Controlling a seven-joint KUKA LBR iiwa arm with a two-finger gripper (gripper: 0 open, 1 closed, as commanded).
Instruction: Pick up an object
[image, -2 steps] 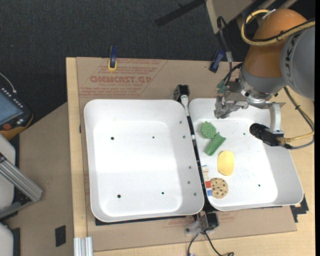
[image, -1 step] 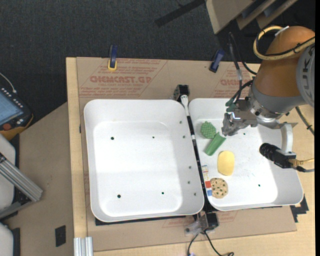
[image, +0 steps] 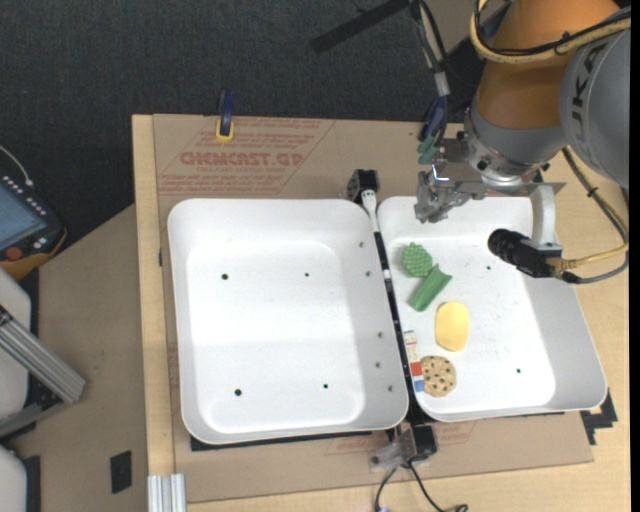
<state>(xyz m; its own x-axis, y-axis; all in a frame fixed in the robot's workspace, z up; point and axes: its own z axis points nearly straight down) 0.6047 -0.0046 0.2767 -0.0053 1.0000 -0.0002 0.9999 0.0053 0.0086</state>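
The right bin (image: 540, 340) holds a bumpy green piece (image: 417, 259), a smooth green stick (image: 431, 288) just below it, a yellow oval object (image: 452, 326) and a round brown cookie (image: 438, 375) near the front. A small red and blue item (image: 416, 366) lies beside the cookie at the bin's left wall. My gripper (image: 436, 207) hangs above the far left corner of the right bin, behind the green pieces and apart from them. Nothing shows between its fingers.
The left bin (image: 200, 330) sits beside the right one, with a black divider strip (image: 383, 270) between them. Both rest on a cardboard sheet (image: 250, 150) with a blue and yellow clamp (image: 226, 122) at its far edge. A black cylinder (image: 520, 250) juts from the arm over the right bin.
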